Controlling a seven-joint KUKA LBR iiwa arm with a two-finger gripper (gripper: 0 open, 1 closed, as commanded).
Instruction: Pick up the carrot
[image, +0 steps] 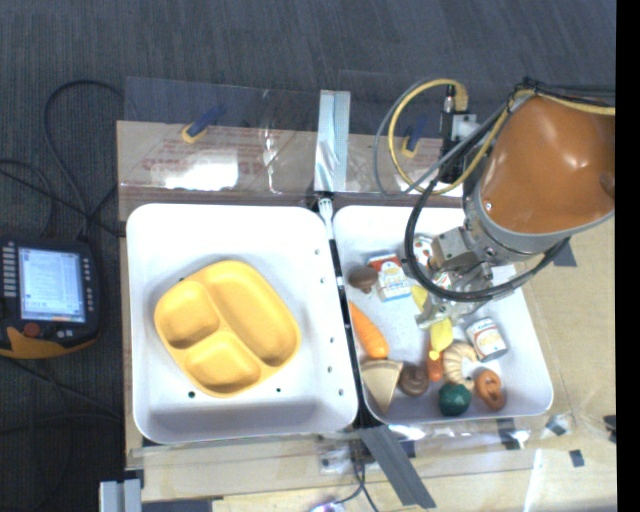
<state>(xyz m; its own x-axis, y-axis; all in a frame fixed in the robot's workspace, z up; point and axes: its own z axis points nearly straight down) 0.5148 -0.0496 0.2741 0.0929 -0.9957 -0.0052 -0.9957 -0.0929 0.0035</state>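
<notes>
My gripper (443, 292) hangs over the far middle of the right bin (380, 232), down among the clutter, and I cannot tell how wide it stands or whether it touches anything, because my wrist and its looping black cables cover it. Nothing shows clearly held. The carrot (368, 333) lies to the left of it, close against the bin's left wall: a short orange piece, lying at a slant with its blunt end pointing near-right, apart from my gripper. Now sweeping across from the left: a pendant (45, 290) with a lit screen sits on the dark floor, well apart from the bench. Next, the left bin (140, 250), bearing a yellow divided tray (225, 325) turned at an angle. Into the right bin: a dark brown lump (361, 283) just far of the carrot, and beside it a small red and white carton (392, 277). Just near of the carrot sits a beige cone (380, 381), touching a brown piece (412, 378). Further right, a green ball (455, 399) near the near wall, a brown ring (488, 388) beside it, and a small can (485, 338) just far of those. The carton and yellow scraps crowd the space between the carrot and my gripper.
</notes>
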